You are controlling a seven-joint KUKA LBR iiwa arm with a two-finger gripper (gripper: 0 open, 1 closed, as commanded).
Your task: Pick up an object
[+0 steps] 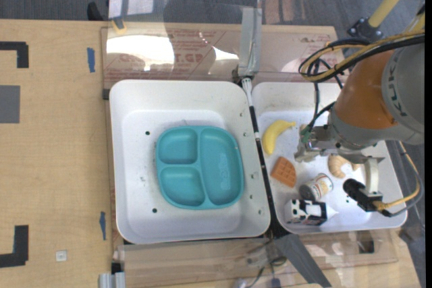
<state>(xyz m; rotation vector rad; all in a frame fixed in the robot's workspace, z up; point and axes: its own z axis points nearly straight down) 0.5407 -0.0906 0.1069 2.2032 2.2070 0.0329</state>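
We are seeing the gripper (312, 146) hanging low in the right bin (291, 99), between the banana (275, 133) and a pale rounded object (339, 164), but the wrist is hiding its tips, so we cannot tell its state. The waffle (284, 172), a small jar (321, 185) and a black-and-white toy (307, 210) are lying nearby, seemingly untouched. A teal divided plate (200, 166) is sitting in the left bin (131, 145).
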